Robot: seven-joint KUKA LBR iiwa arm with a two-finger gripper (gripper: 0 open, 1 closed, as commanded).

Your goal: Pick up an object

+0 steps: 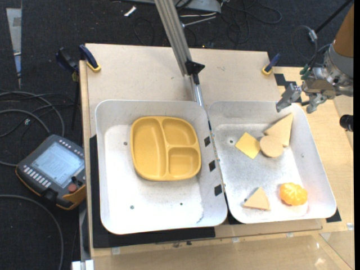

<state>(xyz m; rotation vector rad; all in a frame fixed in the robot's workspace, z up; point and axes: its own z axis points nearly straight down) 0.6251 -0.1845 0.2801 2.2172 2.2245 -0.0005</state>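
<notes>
Yellow, a divided plate (166,148) lay in the left bin (112,207). In the right bin (318,167) sat a yellow square block (247,145), a tan wedge (279,130) touching a tan round piece (271,147), a small tan triangle (257,199) and an orange fruit (293,194). Above that bin's far right corner hung the claw (298,103), fingers spread apart, gripping nothing.

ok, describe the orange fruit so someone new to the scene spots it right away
Start at the right-hand white bin, the one holding the loose pieces rather than the yellow tray. Go to its near right corner: the orange fruit sits there, just right of a small tan wedge. It is the only round, bright orange, dimpled piece; its neighbours are flat, pale yellow or tan shapes.
</notes>
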